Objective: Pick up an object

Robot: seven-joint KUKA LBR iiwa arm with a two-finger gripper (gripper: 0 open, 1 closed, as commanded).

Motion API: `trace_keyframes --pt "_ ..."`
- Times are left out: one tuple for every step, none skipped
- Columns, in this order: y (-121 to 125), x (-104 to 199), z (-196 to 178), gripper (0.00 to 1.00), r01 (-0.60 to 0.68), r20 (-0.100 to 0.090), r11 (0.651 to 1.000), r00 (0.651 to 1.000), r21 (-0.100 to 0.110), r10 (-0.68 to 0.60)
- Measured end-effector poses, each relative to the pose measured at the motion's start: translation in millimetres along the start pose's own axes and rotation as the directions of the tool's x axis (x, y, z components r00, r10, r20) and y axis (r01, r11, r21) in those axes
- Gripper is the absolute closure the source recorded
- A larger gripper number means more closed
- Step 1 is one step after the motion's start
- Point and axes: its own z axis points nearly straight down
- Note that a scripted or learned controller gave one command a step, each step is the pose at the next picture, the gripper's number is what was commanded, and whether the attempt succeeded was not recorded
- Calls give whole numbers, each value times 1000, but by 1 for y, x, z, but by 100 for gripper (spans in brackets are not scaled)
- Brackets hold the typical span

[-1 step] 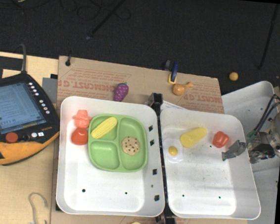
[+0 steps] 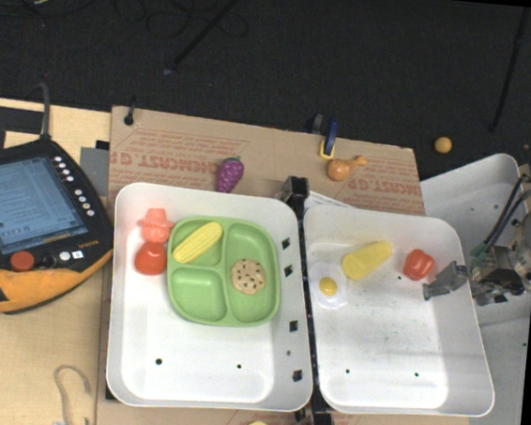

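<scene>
Looking down on two white bins side by side: left bin (image 2: 128, 353) holds a green divided plate (image 2: 221, 298), right bin (image 2: 401, 363) is where my pickable stuff sits. Teach pendant (image 2: 29, 220) rests on the bench off to the left, well apart from both bins. My gripper (image 2: 449, 279) sits at the right bin's right rim, low, nothing visible between the fingers; can't tell if they're apart or together from this angle. On the plate: corn cob (image 2: 195, 241) in the upper-left compartment, cookie (image 2: 248, 276) in the right one. Red-pink figure (image 2: 153, 241) stands just left of the plate. In the right bin: yellow piece (image 2: 367, 260) near the top middle, red pepper-like object (image 2: 419, 264) just left of my gripper, not touching it, fried egg (image 2: 328, 288) below the yellow piece.
</scene>
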Motion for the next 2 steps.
trace_keyframes --pt "5 3 44 0 3 -2 1000 1000 4 -3" --pt "0 5 108 0 2 -3 1000 1000 7 -2"
